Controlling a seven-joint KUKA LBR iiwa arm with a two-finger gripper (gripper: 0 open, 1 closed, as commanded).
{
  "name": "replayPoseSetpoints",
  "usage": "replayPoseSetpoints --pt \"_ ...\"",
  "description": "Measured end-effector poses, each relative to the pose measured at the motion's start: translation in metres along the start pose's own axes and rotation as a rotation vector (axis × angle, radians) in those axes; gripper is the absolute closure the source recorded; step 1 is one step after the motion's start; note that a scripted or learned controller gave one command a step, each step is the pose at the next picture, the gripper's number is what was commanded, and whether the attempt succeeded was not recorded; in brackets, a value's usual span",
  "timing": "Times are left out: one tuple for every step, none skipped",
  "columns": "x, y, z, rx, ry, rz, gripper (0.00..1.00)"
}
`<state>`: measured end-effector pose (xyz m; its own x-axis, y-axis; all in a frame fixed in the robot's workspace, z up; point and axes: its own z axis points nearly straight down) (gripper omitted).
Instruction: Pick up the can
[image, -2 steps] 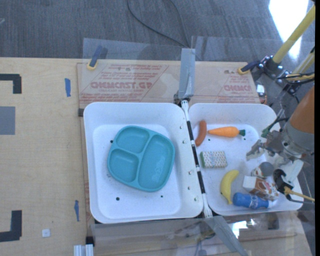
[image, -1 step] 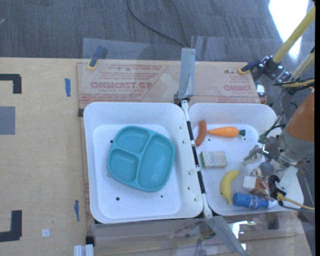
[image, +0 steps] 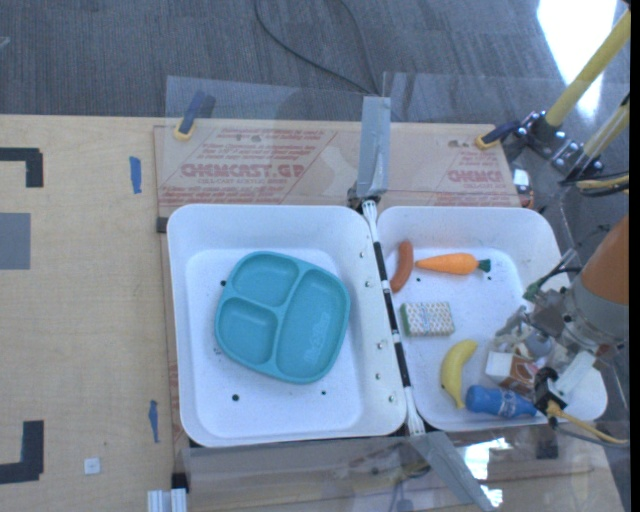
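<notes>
Take the banana (image: 457, 370) in the right bin (image: 470, 212) as your reference point. The can (image: 520, 372) appears to be the small brown-and-red item to the right of the banana, beyond a white box (image: 498, 362) that lies between the two (the identification is a judgement, since the item is partly covered and small in the camera view). The gripper (image: 540, 345) sits low over that same cluster, right of the banana and just above the can, which suggests the arm is placed there to descend on it. You cannot tell how far the gripper is open, and nothing is visibly held in it. A blue bottle (image: 497, 402) lies on its side just below and right of the banana, close to the can, so expect crowding: a closing grasp may catch the box or bottle instead. A speckled sponge (image: 428, 318) lies above and left of the banana, with a carrot (image: 447, 264) and a sausage (image: 402, 265) farther up; these are well apart from the target and need no attention. Far left of the banana, the left bin (image: 200, 230) carries a teal divided plate (image: 283, 316). Treat the pick as not yet made.
</notes>
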<state>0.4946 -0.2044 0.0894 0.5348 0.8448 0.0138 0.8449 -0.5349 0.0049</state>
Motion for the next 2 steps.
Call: replayPoseSetpoints --pt "-0.002 0.001 -0.01 0.0 -0.002 0.005 1.0" --pt "0.051 0.076 -0.073 0.004 -0.016 0.232 1.0"
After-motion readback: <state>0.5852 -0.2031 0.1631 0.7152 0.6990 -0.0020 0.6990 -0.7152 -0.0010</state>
